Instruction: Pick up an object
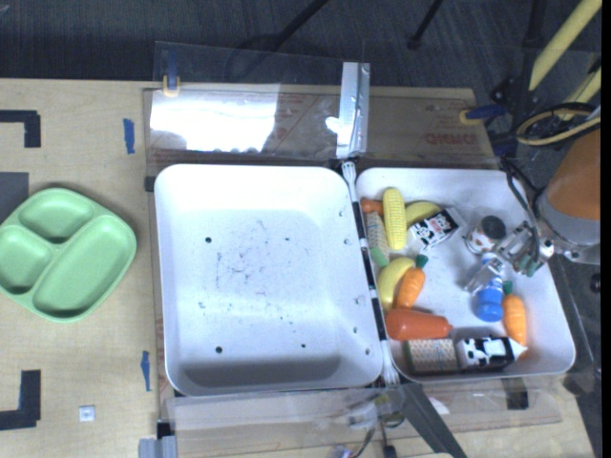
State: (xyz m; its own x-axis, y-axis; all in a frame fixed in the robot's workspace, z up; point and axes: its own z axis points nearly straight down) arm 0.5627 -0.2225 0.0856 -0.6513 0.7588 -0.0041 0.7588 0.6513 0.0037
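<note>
Gripper (520, 248) sits over right bin (563, 351); finger state cannot be determined, as metal parts blur together. Blue-capped object (489, 299) lies just below-left of it, carrot (516, 319) directly below.

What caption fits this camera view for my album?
Metal pincer hovers over the right white plastic bin of toy food, beside a blue-capped clear bottle.

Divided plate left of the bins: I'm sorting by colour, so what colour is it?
Light green, seen clearly in the camera view: the divided plate.
</note>
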